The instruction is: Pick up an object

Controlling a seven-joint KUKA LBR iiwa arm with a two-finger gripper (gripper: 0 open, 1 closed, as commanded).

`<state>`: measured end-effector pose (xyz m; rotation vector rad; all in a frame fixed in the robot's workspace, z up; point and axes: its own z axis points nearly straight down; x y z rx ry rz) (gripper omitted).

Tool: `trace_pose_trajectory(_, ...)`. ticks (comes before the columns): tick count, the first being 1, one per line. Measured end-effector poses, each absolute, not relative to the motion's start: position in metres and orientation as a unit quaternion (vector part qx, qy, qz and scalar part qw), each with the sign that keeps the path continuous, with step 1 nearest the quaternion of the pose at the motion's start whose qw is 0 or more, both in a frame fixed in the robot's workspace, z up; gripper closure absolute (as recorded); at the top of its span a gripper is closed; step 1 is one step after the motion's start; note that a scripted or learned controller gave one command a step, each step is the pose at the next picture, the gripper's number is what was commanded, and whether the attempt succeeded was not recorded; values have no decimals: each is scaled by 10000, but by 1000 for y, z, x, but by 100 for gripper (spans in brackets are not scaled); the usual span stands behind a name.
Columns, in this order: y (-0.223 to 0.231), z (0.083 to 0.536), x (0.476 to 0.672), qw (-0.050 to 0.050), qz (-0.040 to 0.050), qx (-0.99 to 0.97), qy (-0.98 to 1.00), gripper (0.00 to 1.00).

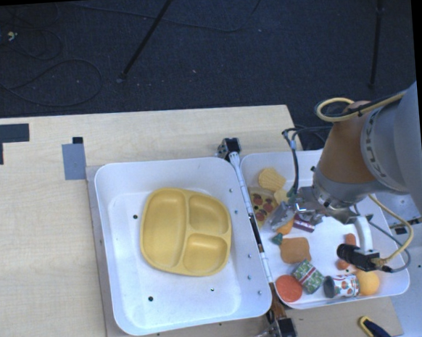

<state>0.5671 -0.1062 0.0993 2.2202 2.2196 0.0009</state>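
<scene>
**A:** Start at the bottom edge of the frame. What lies nearest?

**B:** Along the lower rim of the right bin (402, 284) there is a row of small things: an orange-red disc (289, 288), a green patterned block (307, 276), a small printed can (345, 285) and a yellow-orange ball (368, 282). Just above them, toward the middle of the bin, sits a brown toast-like piece (295, 250).

**A:** And the gripper?

**B:** The gripper (296, 216) is higher in the frame, low over the clutter at the bin's upper left, near a pale yellow wedge (271, 178). I cannot tell how it is set; the wrist hides it, and nothing can be seen held.

**A:** So which way would a pick go?

**B:** The toast piece lies just below the gripper in the frame, close by and flat, with no clear long axis. The bottom row lies further down and to the right. My guess is that the nearest candidate is the toast piece or the clutter right under the gripper.

**A:** Further off?

**B:** The left bin (118, 280) holds a yellow divided tray (185, 230), well apart from the arm.
</scene>
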Motion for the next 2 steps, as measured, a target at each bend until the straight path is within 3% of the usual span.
trace_pose_trajectory(1, -107, 109, 567, -2, -1, 7076, 7066, 100)
trace_pose_trajectory(2, -35, 186, 561, -20, -14, 7070, 7072, 100)
